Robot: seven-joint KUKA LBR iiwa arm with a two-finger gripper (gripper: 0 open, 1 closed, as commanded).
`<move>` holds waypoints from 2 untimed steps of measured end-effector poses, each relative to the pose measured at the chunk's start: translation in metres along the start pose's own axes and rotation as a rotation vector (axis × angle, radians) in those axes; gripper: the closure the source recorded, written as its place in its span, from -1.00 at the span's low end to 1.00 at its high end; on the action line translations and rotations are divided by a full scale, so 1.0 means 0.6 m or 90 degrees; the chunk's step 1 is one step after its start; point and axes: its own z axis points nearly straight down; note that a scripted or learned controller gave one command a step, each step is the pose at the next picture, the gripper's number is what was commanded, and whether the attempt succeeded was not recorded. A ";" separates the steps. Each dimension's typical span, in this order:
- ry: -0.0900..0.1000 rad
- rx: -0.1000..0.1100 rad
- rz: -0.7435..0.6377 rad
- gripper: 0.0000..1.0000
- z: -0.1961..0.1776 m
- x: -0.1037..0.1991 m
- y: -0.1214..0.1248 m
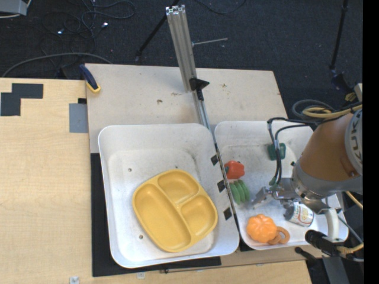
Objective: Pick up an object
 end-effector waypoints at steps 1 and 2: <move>0.000 -0.004 0.000 -1.00 0.040 -0.001 0.002; 0.001 -0.008 0.002 1.00 0.020 -0.001 0.006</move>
